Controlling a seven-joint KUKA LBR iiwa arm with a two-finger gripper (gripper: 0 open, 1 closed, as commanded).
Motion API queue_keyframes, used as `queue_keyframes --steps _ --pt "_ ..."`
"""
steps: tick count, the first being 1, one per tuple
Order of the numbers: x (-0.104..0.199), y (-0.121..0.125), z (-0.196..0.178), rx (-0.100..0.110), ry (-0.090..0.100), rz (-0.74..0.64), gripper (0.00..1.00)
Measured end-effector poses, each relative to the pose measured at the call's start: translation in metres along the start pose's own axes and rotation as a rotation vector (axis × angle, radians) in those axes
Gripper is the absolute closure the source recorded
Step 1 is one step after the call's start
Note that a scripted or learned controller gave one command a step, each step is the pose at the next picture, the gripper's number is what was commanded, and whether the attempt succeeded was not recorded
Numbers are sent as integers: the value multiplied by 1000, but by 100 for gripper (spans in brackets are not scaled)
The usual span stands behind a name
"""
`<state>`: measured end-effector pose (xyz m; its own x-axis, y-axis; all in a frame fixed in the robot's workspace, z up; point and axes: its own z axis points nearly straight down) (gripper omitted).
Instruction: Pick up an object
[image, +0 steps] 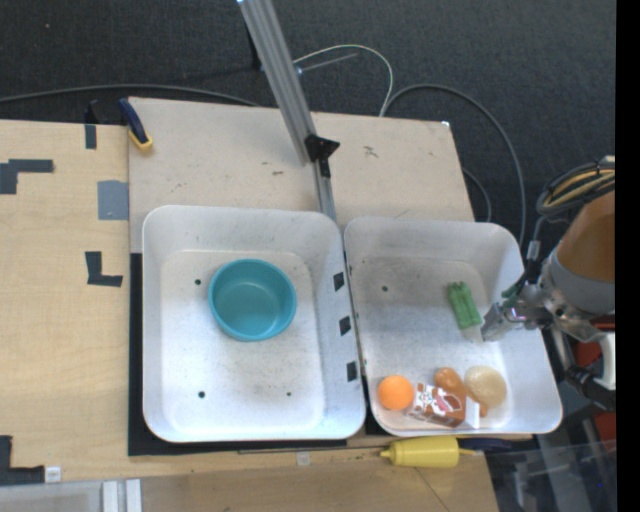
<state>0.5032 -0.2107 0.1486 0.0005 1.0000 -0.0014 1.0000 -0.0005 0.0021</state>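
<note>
I am hovering my fingers (497, 326) beside the green block (463, 305); their gap I cannot tell; the red packet's (437, 403) print is unreadable.

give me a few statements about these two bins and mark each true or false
1. The teal bowl sits in the left bin. True.
2. The green block lies in the left bin. False: it lies in the right bin.
3. The orange ball is in the right bin's near corner. True.
4. The gripper holds the bowl. False: it is over the right bin, beside the green block.
5. The yellow bottle lies inside a bin. False: it lies outside, along the right bin's near edge.
</note>
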Motion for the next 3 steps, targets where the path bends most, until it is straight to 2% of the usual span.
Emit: queue_keyframes --steps 1,2,3 --pt "3 -5 -60 -2 0 -2 100" --pt "4 -5 -71 2 2 -2 100" --pt "62 19 -65 4 4 -8 100"
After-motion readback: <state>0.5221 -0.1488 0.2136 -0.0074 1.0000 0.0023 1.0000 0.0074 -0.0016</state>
